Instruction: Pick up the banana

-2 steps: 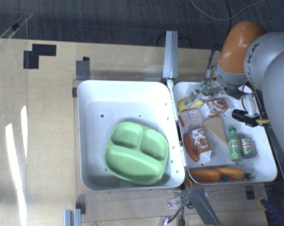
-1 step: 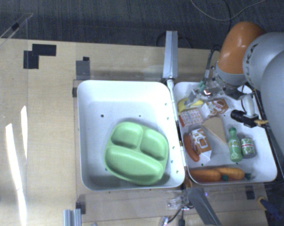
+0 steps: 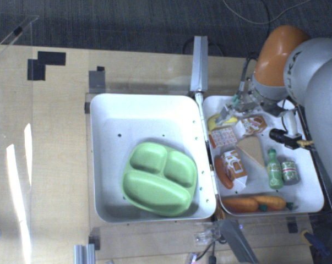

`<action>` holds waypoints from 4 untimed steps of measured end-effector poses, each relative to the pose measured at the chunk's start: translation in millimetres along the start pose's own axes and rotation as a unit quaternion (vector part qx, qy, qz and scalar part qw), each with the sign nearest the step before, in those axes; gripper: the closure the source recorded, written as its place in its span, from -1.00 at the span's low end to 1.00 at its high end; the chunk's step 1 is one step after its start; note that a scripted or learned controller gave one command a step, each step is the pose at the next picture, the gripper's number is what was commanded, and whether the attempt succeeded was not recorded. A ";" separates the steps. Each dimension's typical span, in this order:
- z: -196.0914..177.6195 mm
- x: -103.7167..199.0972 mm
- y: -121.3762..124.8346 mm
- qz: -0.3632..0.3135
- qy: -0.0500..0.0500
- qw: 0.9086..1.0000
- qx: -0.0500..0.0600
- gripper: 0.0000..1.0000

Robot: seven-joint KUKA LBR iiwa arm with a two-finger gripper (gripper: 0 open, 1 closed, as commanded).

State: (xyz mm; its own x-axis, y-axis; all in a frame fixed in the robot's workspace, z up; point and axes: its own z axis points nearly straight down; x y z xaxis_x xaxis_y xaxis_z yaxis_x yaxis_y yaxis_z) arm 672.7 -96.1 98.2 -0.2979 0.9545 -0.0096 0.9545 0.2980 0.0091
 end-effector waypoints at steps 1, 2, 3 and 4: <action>0.8 -0.5 -0.8 -0.017 -0.001 1.000 0.001 -1.00; 1.3 -3.5 -1.8 -0.024 0.002 1.000 0.002 -1.00; 1.8 -3.4 -2.0 -0.021 0.002 1.000 0.002 -1.00; 2.4 -1.0 -1.7 -0.011 0.000 1.000 0.002 -1.00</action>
